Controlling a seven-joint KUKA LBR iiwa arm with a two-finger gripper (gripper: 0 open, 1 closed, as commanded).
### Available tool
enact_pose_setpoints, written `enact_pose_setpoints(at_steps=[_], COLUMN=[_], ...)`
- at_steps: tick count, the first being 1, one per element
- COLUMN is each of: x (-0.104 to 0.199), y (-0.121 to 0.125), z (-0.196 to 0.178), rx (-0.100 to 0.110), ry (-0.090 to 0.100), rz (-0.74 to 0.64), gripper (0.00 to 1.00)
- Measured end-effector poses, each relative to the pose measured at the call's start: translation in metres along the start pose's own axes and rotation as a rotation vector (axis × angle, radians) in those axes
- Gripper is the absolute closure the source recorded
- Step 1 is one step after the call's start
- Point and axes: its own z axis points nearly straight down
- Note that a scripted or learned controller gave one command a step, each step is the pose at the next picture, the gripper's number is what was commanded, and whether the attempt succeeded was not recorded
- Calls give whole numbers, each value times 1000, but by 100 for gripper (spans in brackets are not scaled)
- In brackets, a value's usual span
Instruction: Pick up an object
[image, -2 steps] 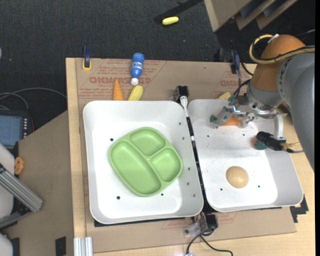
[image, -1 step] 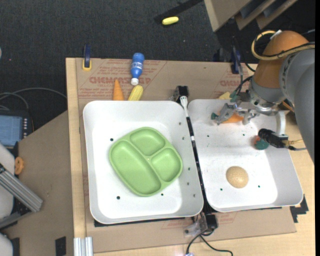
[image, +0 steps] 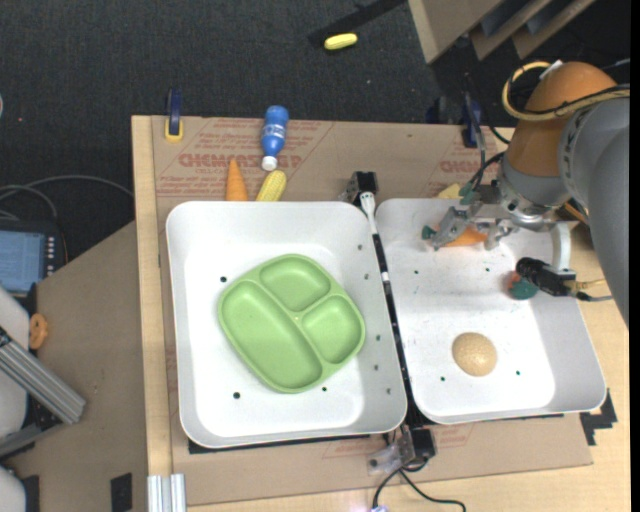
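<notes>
My gripper (image: 455, 226) hangs low over the far end of the right bin (image: 560, 380). Directly under it lies a small orange thing with a green end (image: 458, 239), resting on the bin floor and partly hidden by the gripper. A tan round roll (image: 473, 353) sits near the middle front of the same bin. A small teal thing (image: 521, 290) lies by the right wall. The left bin (image: 190, 300) contains a green divided plate (image: 290, 322).
Behind the left bin, on the bench, lie a blue and white bottle (image: 273, 135), an orange carrot (image: 235, 183) and a yellow corn cob (image: 271, 185). A yellow thing (image: 340, 41) lies on the dark floor beyond the bench.
</notes>
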Motion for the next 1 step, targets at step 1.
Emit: enact_pose_setpoints(at_steps=[1], x=[0], y=[0], z=[0], rx=[0], ry=[0], rz=[0], gripper=[0])
